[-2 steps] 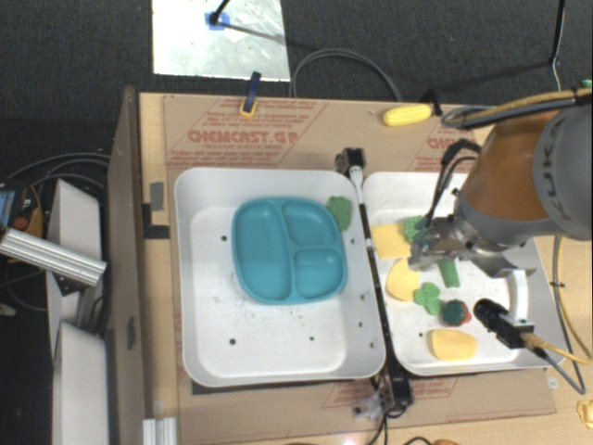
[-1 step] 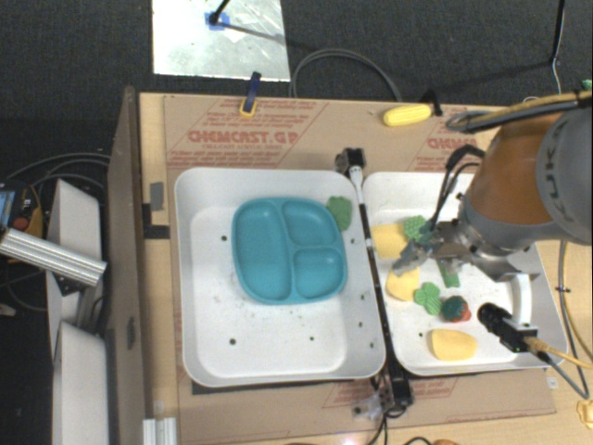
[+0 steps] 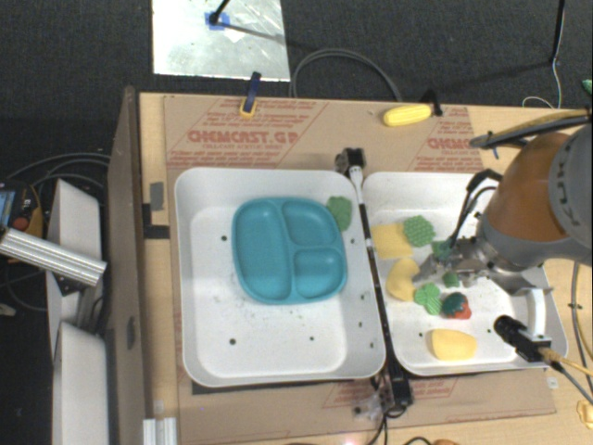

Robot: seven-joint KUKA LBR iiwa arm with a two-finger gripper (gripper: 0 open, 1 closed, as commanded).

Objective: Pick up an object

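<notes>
Camera view: the bench (image 3: 278,123) carried two white bins. The left bin (image 3: 208,341) held a blue divided plate (image 3: 287,250), with a green piece (image 3: 340,211) touching its far right corner. In the right bin (image 3: 408,364), the hand (image 3: 443,265) was low among the objects; whether it was open or closed could not be told. Just beside it lay yellow pieces (image 3: 391,241) (image 3: 402,279), green pieces (image 3: 419,229) (image 3: 428,297), and a red-and-green item (image 3: 455,307). Another yellow piece (image 3: 452,344) lay nearer, apart.
</notes>
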